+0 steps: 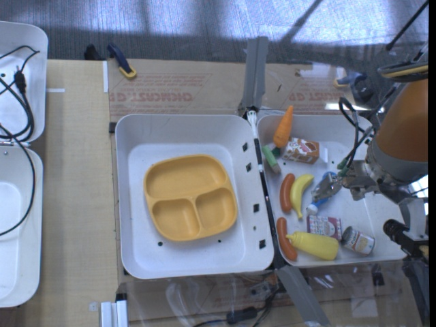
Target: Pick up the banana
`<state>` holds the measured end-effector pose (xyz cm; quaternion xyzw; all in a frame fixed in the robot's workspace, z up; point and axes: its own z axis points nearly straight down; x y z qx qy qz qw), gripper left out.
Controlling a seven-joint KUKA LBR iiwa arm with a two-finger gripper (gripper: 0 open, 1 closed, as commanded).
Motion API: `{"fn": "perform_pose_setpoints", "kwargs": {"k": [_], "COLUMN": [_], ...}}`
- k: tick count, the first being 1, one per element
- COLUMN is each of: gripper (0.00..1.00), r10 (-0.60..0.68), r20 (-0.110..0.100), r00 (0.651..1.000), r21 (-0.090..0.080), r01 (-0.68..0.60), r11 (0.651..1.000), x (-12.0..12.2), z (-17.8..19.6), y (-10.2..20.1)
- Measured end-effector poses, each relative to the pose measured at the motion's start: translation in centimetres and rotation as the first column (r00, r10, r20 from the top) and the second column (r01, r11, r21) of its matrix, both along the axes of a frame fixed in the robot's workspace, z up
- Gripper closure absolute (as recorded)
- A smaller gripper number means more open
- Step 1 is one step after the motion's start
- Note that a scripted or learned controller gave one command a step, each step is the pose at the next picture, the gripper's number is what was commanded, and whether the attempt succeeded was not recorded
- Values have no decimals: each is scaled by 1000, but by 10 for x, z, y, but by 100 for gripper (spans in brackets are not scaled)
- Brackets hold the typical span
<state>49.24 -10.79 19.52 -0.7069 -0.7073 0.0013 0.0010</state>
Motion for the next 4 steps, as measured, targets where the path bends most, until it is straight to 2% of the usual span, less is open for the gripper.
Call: {"fn": "perform_pose_setpoints", "kwargs": {"k": [1, 2, 3, 4], "gripper": [0, 0, 0, 0], "r10": [-39, 193, 521, 711], "r20": [0, 2, 13, 4], "r00": [999, 981, 853, 703], "r21": [1, 1, -7, -1], "r01": [39, -193, -521, -711], "r11": [999, 981, 853, 703], "x": [24, -15, -11, 52], "z": [-104, -49, -99, -87], "y": [13, -38, -54, 10]}}
